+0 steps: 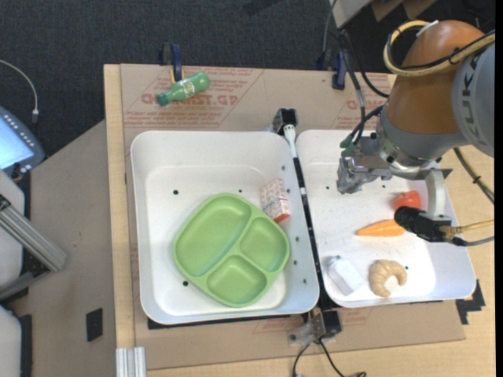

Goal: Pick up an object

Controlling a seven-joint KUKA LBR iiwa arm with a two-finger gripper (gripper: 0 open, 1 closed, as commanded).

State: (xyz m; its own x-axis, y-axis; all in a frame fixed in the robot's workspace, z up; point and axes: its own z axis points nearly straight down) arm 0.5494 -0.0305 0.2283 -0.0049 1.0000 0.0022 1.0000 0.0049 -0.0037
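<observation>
My gripper (391, 188) hangs over the back half of the right bin (330, 151), under the grey wrist with its orange band. Just in front of it lie an orange carrot (380, 228) and a small red-orange piece (407, 200), which the gripper partly covers. A tan croissant (388, 277) and a small white object (343, 274) rest near that bin's front edge. In the left bin (149, 210) a green divided plate (232, 248) lies flat, with a small red-and-white carton (274, 200) beside its back right rim.
A green bottle (182, 89) lies on the cardboard bench behind the left bin. A black clamp (284, 120) sits at the back of the ridge between the bins. Cables hang around the arm at the right.
</observation>
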